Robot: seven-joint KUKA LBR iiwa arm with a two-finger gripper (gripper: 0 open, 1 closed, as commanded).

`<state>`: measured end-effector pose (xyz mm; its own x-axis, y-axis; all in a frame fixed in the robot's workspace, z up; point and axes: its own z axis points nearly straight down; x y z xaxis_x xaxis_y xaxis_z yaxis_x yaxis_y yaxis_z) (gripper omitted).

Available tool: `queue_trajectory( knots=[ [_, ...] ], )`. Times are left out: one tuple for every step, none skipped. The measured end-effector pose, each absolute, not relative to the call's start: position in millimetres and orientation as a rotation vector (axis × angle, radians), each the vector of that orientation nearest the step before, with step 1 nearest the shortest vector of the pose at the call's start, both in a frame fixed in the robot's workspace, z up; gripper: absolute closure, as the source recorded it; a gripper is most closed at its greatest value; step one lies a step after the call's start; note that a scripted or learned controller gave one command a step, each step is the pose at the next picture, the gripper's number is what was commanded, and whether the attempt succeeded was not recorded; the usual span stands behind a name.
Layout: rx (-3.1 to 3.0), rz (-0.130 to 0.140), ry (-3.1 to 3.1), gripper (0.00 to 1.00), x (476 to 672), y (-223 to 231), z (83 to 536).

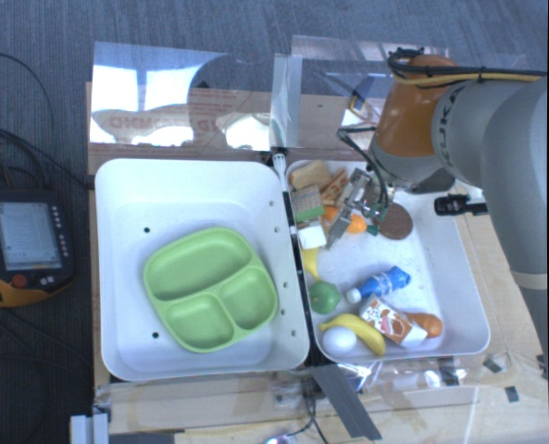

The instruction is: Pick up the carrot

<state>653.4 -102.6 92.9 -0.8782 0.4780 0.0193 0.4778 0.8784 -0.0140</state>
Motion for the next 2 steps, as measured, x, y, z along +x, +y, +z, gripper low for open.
queue_trajectory(
  knots=[
    [-0.777, 0.016, -3.056, 1.00, 659.3, -103, 105],
    [-1.075, 0.000, -2.960, 1.00, 622.4, -41, 187]
  ],
)
